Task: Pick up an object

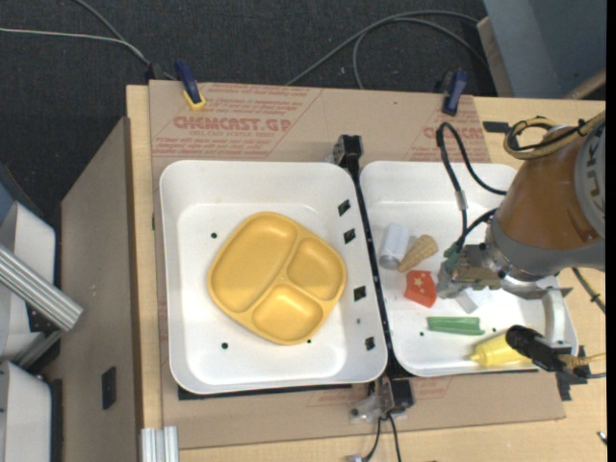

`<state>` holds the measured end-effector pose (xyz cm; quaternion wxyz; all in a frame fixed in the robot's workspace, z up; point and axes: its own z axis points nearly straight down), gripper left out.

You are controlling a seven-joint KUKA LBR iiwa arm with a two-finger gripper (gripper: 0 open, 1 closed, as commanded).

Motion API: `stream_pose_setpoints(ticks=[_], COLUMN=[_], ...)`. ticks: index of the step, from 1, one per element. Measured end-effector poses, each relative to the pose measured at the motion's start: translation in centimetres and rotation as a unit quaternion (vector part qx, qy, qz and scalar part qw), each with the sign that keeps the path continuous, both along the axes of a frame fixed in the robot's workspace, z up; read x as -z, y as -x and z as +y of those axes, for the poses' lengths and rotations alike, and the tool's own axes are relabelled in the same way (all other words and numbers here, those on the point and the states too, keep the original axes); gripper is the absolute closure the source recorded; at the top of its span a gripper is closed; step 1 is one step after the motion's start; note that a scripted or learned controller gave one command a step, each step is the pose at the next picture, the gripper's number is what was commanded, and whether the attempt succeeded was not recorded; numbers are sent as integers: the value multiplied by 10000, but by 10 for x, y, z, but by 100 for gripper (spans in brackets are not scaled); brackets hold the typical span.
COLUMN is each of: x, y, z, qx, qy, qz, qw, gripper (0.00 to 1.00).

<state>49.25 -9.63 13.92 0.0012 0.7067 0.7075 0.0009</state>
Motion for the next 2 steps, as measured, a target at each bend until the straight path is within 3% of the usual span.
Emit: stream_pose_setpoints(ticks=[2], x=[-91], y=[6], z=[-5], qx=[0], qy=[1], qz=[-9], qw=[10000], gripper=[100])
